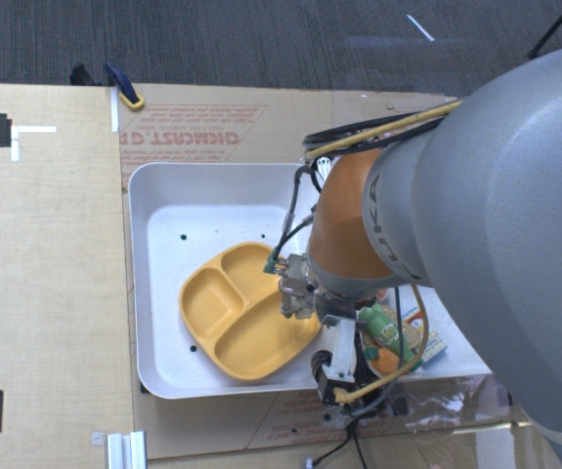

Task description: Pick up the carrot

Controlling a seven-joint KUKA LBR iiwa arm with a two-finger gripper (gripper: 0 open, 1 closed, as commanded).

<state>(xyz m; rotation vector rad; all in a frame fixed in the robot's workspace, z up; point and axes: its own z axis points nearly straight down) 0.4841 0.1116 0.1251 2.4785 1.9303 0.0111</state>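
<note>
The carrot [386,361] shows as a small orange piece with a green top, lying in the right bin just below the arm's orange band and partly hidden by a yellow cable. My gripper [298,296] hangs low over the wall between the two bins, at the right rim of the yellow plate [237,311]. It is to the left of the carrot and apart from it. The wrist and arm cover its tips.
The yellow divided plate lies in the left white bin [163,262], toward its front right. A flat colourful packet [429,345] lies beside the carrot in the right bin. The grey arm hides most of the right bin. Cardboard lies under both bins.
</note>
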